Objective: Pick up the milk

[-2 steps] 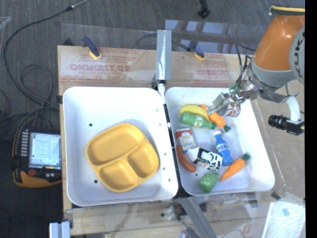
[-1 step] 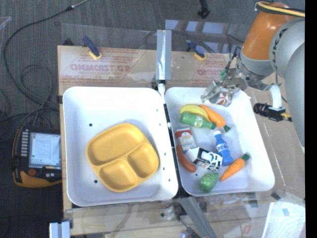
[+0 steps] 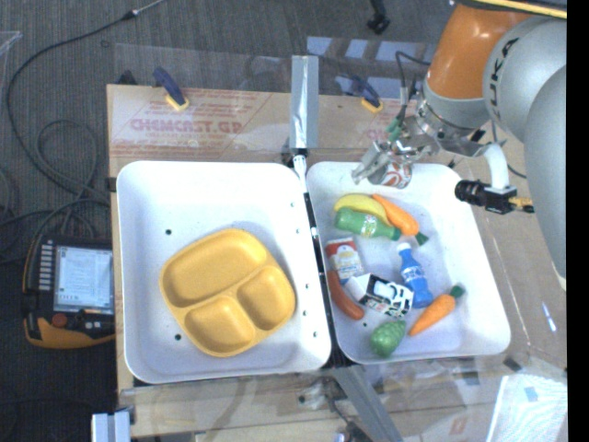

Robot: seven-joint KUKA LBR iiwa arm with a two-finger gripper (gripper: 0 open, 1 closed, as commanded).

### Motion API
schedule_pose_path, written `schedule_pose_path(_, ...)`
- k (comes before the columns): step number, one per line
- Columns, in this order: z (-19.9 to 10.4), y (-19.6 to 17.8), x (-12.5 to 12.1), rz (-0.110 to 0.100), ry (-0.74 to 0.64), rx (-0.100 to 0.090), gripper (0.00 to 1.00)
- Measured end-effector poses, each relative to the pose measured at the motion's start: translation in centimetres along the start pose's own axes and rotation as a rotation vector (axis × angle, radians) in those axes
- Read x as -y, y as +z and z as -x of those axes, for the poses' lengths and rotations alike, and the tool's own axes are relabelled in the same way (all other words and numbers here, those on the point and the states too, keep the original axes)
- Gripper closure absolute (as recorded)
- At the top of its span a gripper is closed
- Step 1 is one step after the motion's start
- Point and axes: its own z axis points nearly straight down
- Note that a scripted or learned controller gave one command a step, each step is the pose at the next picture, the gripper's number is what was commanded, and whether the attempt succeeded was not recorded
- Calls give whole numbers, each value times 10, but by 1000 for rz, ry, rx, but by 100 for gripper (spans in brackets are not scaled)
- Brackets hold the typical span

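The milk (image 3: pixel 386 295) is a small black-and-white carton lying flat in the right bin (image 3: pixel 479 274), near its front, between a red sausage (image 3: pixel 346 300) and a blue bottle (image 3: pixel 413 274). My gripper (image 3: pixel 379 161) hangs over the back edge of the right bin, well behind the milk and apart from it. It is open, and nothing shows between its fingers (image 3: pixel 367 169). A small white and red round thing (image 3: pixel 403 173) lies just to the gripper's right.
The right bin also holds a banana (image 3: pixel 359 204), a green bottle (image 3: pixel 363 224), two carrots (image 3: pixel 398 215) (image 3: pixel 434 311), a red and white packet (image 3: pixel 344 259) and a green vegetable (image 3: pixel 387 338). The left bin (image 3: pixel 147 201) holds a yellow divided tray (image 3: pixel 228 289).
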Motion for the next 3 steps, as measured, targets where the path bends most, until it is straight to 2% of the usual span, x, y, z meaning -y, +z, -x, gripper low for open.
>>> schedule_pose_path(1, -29, -13, -8, 0, 65, -2, 100)
schedule_pose_path(2, -37, -25, -10, 1, -101, 1, 100)
schedule_pose_path(3, -32, -23, -9, 0, -178, 1, 100)
